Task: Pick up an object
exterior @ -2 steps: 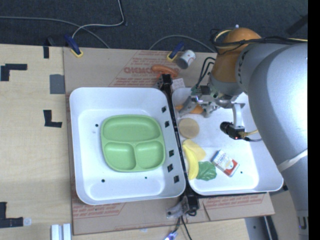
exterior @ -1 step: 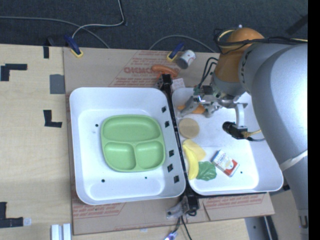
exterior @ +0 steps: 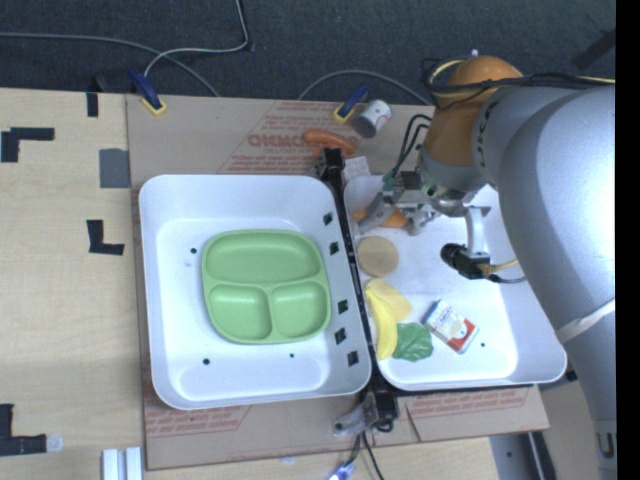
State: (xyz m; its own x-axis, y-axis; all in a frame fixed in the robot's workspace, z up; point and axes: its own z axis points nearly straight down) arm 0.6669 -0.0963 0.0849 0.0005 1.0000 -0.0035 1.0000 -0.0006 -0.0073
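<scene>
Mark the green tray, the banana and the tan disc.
green tray (exterior: 266,284): camera view, centre dividers.
banana (exterior: 381,313): camera view, mid-body.
tan disc (exterior: 378,256): camera view, top face.

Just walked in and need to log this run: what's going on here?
A grey robot arm reaches into the right bin, its tool low at the bin's far end near a tan disc. A banana, a green leafy toy and a small red-and-white packet lie loose. The left bin holds a green divided plate.
</scene>
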